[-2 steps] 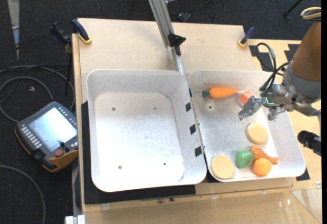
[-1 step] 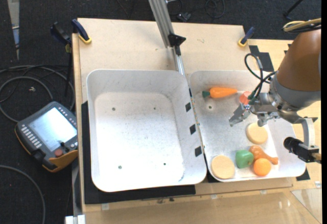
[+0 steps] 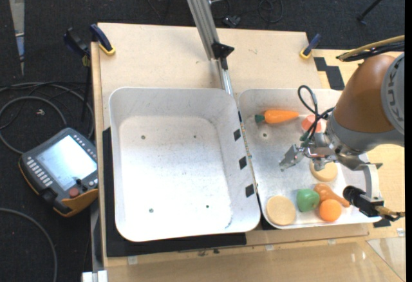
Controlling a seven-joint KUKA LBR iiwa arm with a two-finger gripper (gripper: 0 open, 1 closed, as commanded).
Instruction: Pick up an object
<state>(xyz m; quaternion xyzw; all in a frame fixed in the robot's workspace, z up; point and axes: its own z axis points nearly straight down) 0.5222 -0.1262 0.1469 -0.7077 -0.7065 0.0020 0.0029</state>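
My gripper (image 3: 291, 157) hangs over the middle of the right bin (image 3: 257, 145), reaching in from the right below the orange band of the arm. An orange carrot (image 3: 280, 117) lies at the bin's far side, above the gripper. At the near side sit a tan round cookie (image 3: 281, 210), a green pepper (image 3: 308, 199) and an orange ball (image 3: 330, 210). A pale round piece (image 3: 324, 172) lies just right of the gripper, partly under the wrist. A red-pink object (image 3: 313, 123) peeks out behind the arm. Nothing shows between the fingers.
The left bin (image 3: 129, 107) stands beside the right one, sharing a ridge marked with black tabs. A metal pole (image 3: 203, 17) slants down to the bins' back edge. A teach pendant (image 3: 61, 171) lies on the floor at the left.
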